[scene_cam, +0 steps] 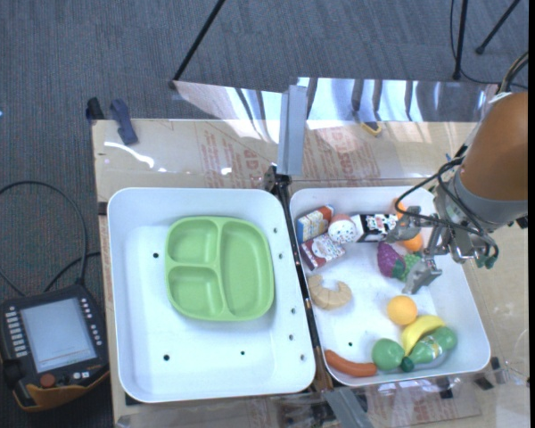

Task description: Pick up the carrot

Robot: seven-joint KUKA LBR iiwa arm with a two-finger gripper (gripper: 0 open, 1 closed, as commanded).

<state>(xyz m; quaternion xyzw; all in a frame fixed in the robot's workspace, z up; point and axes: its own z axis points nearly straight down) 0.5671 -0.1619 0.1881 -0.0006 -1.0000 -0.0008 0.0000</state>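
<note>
The carrot (414,242), an orange piece with a green leafy end, lies in the right bin (478,326) near its right wall, next to a purple vegetable (390,259). My gripper (411,253) has come down over it from the right and is open. One grey finger (398,231) is above the carrot and the other is below it. The carrot lies in the gap between them and looks to be resting on the bin floor.
The right bin also holds small food boxes (319,237), a white ball (342,231), a croissant (330,293), an orange (401,309), a banana (421,330), green fruit (388,354) and a reddish sausage (349,364). The left bin (134,328) holds a green divided plate (220,267).
</note>
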